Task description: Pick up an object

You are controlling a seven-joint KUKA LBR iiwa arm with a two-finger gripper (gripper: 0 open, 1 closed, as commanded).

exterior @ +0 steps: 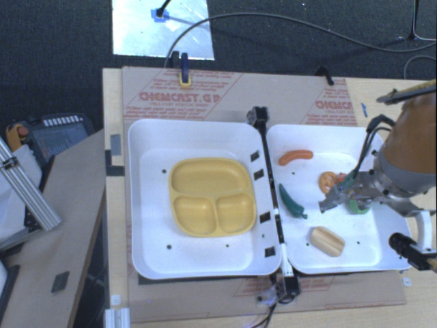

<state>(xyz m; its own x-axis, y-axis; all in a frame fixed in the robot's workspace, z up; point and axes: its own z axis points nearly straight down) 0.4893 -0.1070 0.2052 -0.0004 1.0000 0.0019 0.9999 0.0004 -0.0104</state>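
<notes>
Fingers (339, 198) of mine are hanging low over the right bin (300, 262), and whether they are parted or pressed together I cannot tell. Around them, an orange piece (329, 180) is lying just at their 11 o'clock, a green pepper (292, 202) at 9, a bread roll (327, 241) at 7, a sausage (295, 157) further off at 11 and something green (358, 206) touching at 3. Over in the left bin (147, 203), a yellow divided plate (210, 197) is sitting in the middle.
</notes>
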